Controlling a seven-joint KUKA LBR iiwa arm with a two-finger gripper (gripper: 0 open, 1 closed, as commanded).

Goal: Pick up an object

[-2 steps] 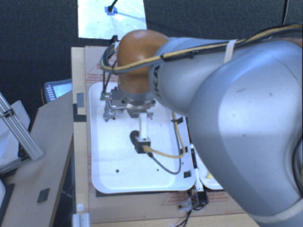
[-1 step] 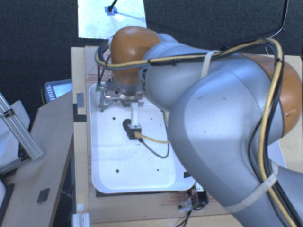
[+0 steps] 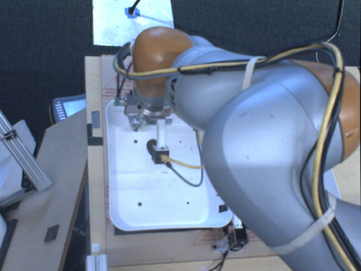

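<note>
Here, the gripper [image 3: 148,116] hangs low over the far end of the white bin [image 3: 130,208]; whether it is open or closed cannot be told, and the arm [image 3: 271,151] hides any object beyond.

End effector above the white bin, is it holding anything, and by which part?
Cannot be told: the end effector hangs low over the white bin, its tip hidden beneath the arm.
</note>
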